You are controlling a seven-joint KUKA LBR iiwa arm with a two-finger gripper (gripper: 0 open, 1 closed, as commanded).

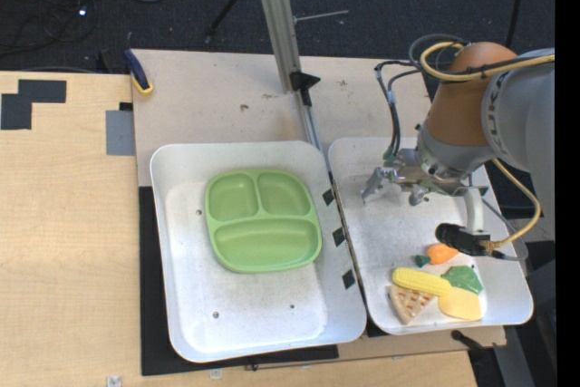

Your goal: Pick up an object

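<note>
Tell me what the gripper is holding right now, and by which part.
Nothing. The gripper hangs open over bare floor of the right bin, with nothing between its jaws. The toy food lies apart, in the bin's near corner.

No readable text, labels, brands or numbers on anything.

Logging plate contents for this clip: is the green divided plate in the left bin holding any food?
Empty. All three compartments of the green plate show bare; the toy food lies in the right bin.
</note>
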